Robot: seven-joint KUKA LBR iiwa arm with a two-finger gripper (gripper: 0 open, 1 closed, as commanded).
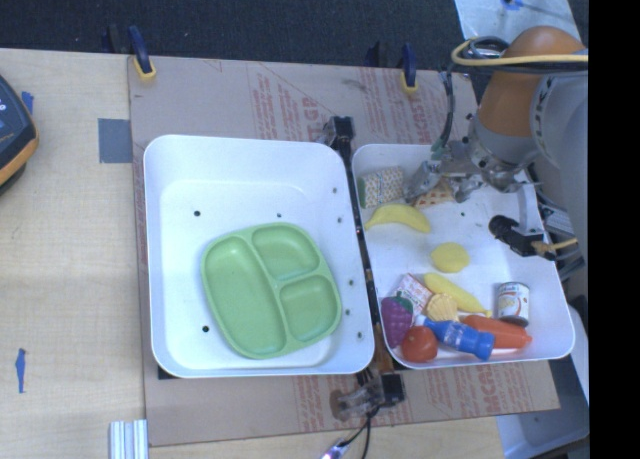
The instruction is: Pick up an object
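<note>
My gripper (443, 179) hangs low at the far end of the right bin (560, 292), under the grey arm with its orange band (525, 77). Just beneath it lies a tan, cracker-like piece (424, 194), partly hidden. A speckled pale block (381, 187) sits to its left, and a yellow banana (399, 217) lies just in front. Further forward are a yellow lemon (450, 257), a corn cob (456, 294), a small can (511, 301), a carrot (497, 330), a blue bottle (460, 337), a tomato (419, 344) and purple grapes (396, 319).
The left bin (160, 247) holds a green divided plate (271, 289). A black part (515, 236) juts over the right bin's right side. Clamps (141, 55) pin the cardboard at the back. A dark device (12, 132) sits at the bench's left edge.
</note>
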